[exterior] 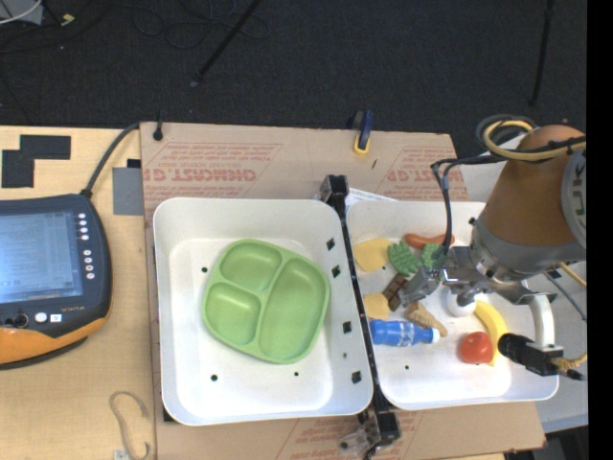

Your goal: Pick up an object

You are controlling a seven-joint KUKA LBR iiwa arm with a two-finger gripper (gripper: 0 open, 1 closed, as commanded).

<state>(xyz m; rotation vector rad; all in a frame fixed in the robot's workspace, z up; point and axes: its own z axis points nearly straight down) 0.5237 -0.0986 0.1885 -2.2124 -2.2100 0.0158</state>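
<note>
Grey arm (pixel 536 209) bent over right bin (pixel 450 396).

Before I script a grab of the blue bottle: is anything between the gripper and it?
Nothing visible blocks it. The gripper hangs just above the blue bottle, though a brown piece lies against the bottle's upper side.

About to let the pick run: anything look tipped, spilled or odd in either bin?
Nothing stands out. The green plate lies flat in the left bin; the blue bottle, banana and tomato lie loose in the right bin.
</note>
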